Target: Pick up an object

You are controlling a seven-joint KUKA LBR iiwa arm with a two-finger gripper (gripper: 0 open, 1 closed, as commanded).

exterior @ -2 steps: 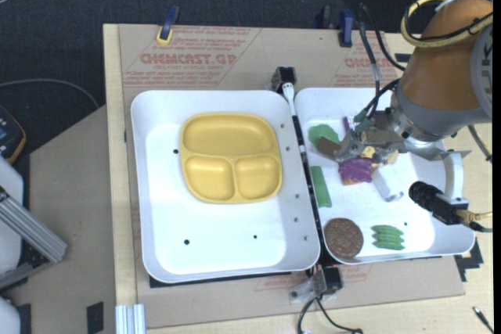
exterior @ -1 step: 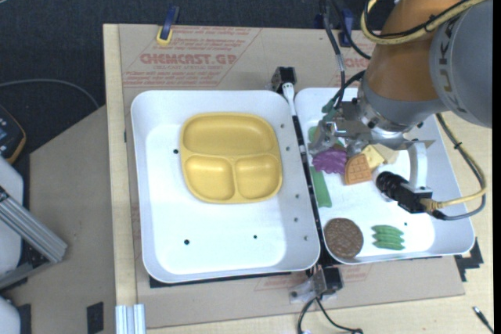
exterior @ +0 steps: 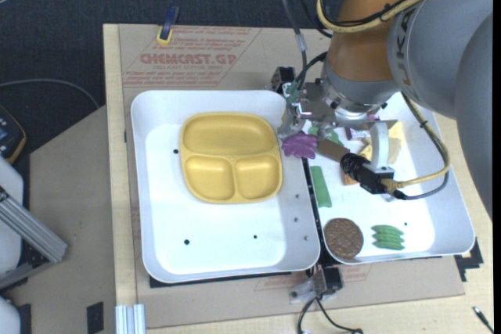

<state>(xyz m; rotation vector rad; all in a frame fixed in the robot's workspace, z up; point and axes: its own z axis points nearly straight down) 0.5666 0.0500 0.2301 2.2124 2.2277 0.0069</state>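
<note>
Purple plastic toy piece [exterior: 298, 145] lies at the left edge of the right white bin [exterior: 438, 235], just beside the bin divide. Gripper [exterior: 313, 121] hovers directly above it; its state I cannot tell. Descending squarely over the piece seems wise.

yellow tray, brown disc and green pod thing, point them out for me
yellow tray [exterior: 232, 156], camera view, on its middle ridge
brown disc [exterior: 344, 237], camera view, at its centre
green pod [exterior: 387, 237], camera view, mid-body
</note>
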